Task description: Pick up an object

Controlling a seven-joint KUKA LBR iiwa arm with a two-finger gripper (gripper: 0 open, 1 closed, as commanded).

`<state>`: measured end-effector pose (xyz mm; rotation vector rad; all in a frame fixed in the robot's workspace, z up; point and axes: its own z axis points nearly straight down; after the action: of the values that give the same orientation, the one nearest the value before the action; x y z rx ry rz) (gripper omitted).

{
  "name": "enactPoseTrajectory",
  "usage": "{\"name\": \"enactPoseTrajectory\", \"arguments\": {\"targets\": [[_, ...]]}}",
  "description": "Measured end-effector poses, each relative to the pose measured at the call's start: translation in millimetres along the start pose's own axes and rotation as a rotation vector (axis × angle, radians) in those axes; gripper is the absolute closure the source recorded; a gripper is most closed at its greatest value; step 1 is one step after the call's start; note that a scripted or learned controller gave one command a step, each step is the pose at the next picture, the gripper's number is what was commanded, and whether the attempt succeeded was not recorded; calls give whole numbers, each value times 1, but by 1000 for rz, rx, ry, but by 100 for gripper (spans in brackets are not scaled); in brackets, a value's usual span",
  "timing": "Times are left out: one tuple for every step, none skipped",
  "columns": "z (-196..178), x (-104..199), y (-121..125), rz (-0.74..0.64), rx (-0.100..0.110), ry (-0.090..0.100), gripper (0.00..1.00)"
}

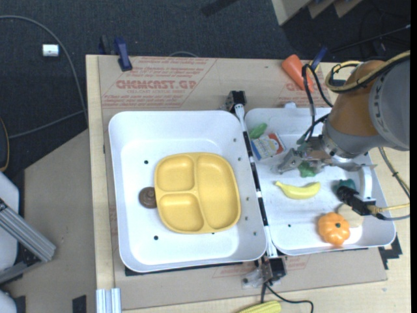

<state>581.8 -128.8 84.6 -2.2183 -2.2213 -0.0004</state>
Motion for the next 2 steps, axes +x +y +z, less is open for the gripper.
{"name": "enactPoseTrajectory", "arguments": {"targets": [[-1, -50, 50, 1, -3, -4, 0], [0, -5, 11, 0, 0, 0, 0]]}}
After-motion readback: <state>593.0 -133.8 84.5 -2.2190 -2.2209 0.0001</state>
